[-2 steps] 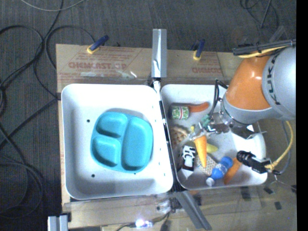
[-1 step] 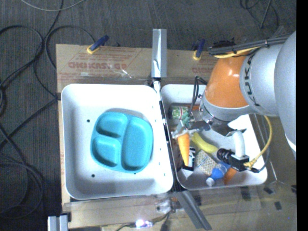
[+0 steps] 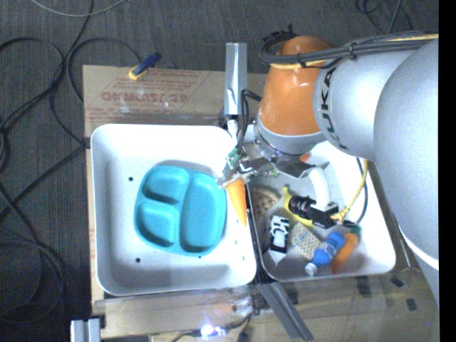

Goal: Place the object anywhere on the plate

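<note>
A blue plate (image 3: pixel 182 209) with three compartments lies in the left white bin (image 3: pixel 114 262). My gripper (image 3: pixel 236 169) hangs over the divide between the two bins, just off the plate's upper right rim. It is shut on the top end of an orange carrot-shaped object (image 3: pixel 237 201). The object hangs downward along the left bin's right wall, beside the plate's right edge. The orange-banded wrist hides the upper part of the fingers.
The right bin (image 3: pixel 377 262) holds a yellow piece (image 3: pixel 290 205), a black-and-white object (image 3: pixel 278 235), a patterned pad (image 3: pixel 306 243), a blue bottle (image 3: pixel 325 254), another orange item (image 3: pixel 345 249) and a brown woven thing (image 3: pixel 265 200). A metal post (image 3: pixel 234 84) stands behind the bins.
</note>
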{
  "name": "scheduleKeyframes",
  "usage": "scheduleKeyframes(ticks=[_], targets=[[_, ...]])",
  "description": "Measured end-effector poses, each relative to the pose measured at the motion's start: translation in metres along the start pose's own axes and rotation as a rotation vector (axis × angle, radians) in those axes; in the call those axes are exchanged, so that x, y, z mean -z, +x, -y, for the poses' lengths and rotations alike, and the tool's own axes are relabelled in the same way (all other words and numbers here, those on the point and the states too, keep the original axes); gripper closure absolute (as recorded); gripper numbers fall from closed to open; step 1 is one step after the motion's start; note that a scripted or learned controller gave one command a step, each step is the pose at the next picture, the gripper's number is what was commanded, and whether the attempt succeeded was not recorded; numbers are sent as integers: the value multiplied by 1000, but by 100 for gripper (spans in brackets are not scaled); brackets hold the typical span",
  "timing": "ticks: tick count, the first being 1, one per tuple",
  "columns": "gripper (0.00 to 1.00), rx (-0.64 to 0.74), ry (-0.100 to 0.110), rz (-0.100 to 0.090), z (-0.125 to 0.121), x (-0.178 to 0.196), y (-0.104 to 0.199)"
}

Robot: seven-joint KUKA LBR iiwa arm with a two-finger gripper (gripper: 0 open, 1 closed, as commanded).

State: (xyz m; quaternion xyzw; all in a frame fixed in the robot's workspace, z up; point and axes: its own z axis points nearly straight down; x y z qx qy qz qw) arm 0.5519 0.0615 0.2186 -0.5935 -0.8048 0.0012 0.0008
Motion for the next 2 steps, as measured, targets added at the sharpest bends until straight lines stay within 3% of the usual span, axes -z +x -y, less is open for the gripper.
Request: scheduleKeyframes(ticks=[1,2], targets=[[100,77,1,0,4,-43,49],[0,77,1,0,4,-43,49]])
